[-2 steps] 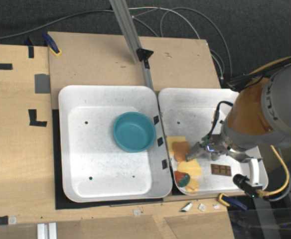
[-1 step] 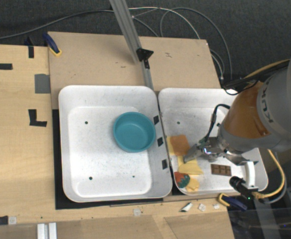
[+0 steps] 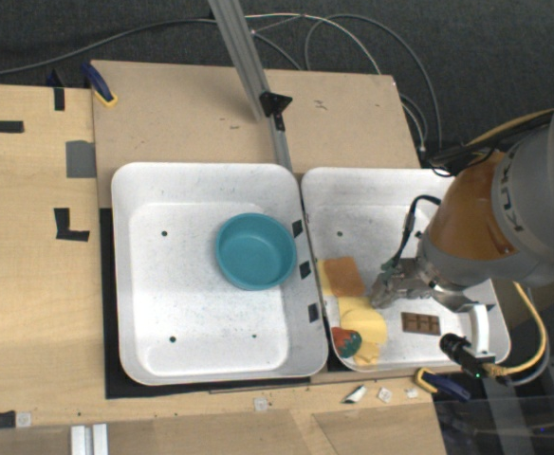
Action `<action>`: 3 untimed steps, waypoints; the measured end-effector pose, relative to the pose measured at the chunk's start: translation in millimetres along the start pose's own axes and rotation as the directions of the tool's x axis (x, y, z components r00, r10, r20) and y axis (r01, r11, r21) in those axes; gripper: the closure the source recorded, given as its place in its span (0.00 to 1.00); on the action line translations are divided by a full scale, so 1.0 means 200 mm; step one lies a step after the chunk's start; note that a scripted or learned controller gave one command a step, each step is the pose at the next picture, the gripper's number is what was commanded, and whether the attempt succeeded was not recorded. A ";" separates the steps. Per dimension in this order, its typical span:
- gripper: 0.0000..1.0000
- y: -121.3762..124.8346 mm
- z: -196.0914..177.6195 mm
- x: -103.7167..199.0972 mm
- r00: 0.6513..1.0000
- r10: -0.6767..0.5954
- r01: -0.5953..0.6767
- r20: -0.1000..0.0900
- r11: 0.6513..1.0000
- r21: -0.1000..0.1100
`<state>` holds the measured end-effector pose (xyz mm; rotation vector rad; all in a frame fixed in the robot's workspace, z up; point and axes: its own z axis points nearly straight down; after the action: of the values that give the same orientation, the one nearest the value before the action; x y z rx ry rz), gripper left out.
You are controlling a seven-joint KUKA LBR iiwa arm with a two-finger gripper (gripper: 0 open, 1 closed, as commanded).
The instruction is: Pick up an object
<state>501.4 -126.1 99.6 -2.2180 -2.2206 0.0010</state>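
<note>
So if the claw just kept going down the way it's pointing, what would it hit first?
Probably the yellow object, just below the claw in the right bin. The tan sponge-like block sits close beside it, and depth from this slanted view is unclear, so bare bin floor is possible.

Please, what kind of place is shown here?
Probably a robotics lab bench for grasping tests: two white bins side by side on a board, a robot arm reaching into the right one, small objects like a teal bowl, and loose cables.

Slanted overhead view of both bins (image 3: 211,183)
</note>
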 end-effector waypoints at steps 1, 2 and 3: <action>1.00 0.02 -0.31 0.02 1.000 -0.001 0.001 0.002 1.000 -0.006; 1.00 0.00 -0.61 0.03 1.000 -0.001 0.001 0.003 1.000 -0.007; 1.00 0.00 -0.76 0.03 1.000 -0.001 0.001 0.002 1.000 -0.005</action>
<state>502.4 -120.8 252.4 -2.2210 -2.2249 -0.0017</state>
